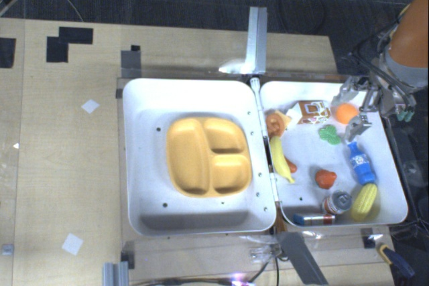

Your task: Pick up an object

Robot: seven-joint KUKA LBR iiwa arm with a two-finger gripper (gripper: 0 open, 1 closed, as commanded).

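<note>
My gripper (353, 107) hangs over the far right corner of the right bin (395, 211). Its fingers stand apart, one finger (348, 86) toward the back wall and the other at the near side. An orange ball (344, 113) lies in the gap between them, and I see no finger pressing on it. Just left of the ball sits a small green item (328, 135). A blue bottle (360, 165) lies right below the near finger.
The right bin also holds a yellow corn cob (365, 201), a can (340, 201), a red piece (326, 177), a banana (281, 161), a peach-coloured item (275, 122), a brown-and-white carton (310, 110) and a marker (312, 218). A yellow compartment tray (208, 156) lies in the left bin (144, 117).
</note>
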